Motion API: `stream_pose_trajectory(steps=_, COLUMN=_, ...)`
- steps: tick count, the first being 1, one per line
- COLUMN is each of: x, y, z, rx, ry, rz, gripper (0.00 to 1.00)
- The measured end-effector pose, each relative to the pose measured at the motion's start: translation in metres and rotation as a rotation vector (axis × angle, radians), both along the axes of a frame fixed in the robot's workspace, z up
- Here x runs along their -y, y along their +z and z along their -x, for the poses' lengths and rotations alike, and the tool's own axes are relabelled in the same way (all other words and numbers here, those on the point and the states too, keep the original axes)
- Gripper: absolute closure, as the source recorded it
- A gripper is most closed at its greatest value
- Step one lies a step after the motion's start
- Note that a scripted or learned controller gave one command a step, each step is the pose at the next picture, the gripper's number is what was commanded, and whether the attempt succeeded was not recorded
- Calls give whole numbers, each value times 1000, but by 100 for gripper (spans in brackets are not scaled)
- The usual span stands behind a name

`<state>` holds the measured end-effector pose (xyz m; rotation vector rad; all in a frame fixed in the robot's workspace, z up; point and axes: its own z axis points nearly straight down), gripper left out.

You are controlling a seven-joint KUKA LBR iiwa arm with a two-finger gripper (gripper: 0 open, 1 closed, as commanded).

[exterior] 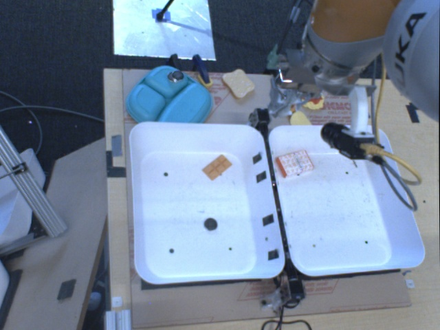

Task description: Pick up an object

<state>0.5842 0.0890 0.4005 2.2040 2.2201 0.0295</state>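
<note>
The upper part of the arm (364, 19) is cut off by the top and right edges of the picture. The gripper (285, 102) is seen beyond the far edge of the right bin (405, 246), but its fingers are blurred and partly covered by the wrist, so their state cannot be told. A yellow object (300, 119) just behind that bin's far edge is partly hidden and cannot be identified. The print on the small card (295, 163) is too small to be read.

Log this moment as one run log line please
arm: above right bin's far edge | gripper: near far rim | left bin: orange cracker, dark disc | right bin: red-white packet | grasp: none seen
</note>
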Motion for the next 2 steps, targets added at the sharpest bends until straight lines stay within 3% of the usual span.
stream_pose_trajectory(steps=1, x=-49, y=-60, z=25, rx=-25, ry=0, rz=3, gripper=100)
stream_pose_trajectory(steps=2, x=-47, y=-46, z=23, rx=-18, ry=4, rz=3, gripper=100)
